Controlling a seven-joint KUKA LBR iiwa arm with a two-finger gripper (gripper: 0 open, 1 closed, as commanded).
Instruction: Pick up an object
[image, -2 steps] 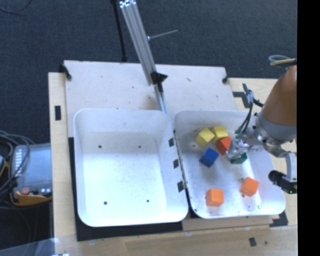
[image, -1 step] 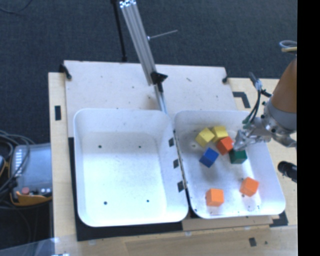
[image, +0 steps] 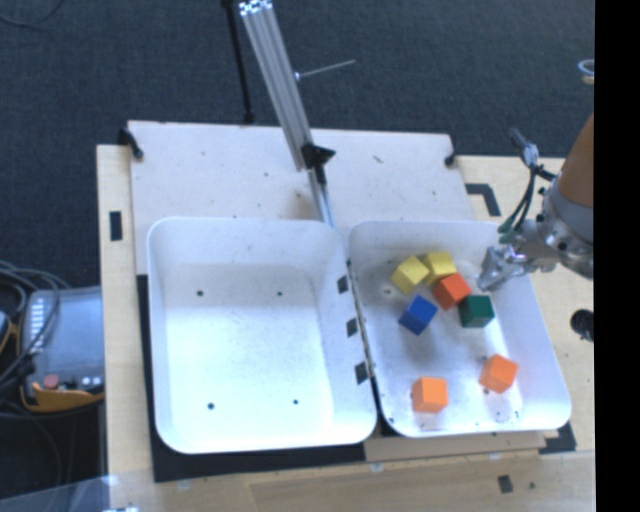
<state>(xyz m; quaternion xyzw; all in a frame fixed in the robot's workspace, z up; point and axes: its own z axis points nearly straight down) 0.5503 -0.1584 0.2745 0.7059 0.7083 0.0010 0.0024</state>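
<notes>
The camera view looked down at a slant on two shallow white bins with rounded corners, set side by side on a pale wooden bench (image: 115, 300). The left bin (image: 170, 300) showed a smooth, faintly speckled floor marked by a few small dark dots. The right bin (image: 545, 385) held seven small matte cubes. Two yellow cubes (image: 422, 270) lay touching at the far side, with a red-orange cube (image: 451, 290) just near of them. A blue cube (image: 418, 315) was seen to the left of that one and a dark green cube (image: 476, 311) to its right. Two orange cubes lay well apart from this cluster: one (image: 429, 393) close to the near wall, the other (image: 498, 373) further right.

The metallic gripper (image: 494, 272) was seen at the right side of the right bin, just above the green cube and beside the red-orange one, below a grey wrist with green cabling. No cube could be made out between its fingers; whether they were spread or closed could not be told. A ridged aluminium rail (image: 285, 95) rose from between the bins at the far side.
</notes>
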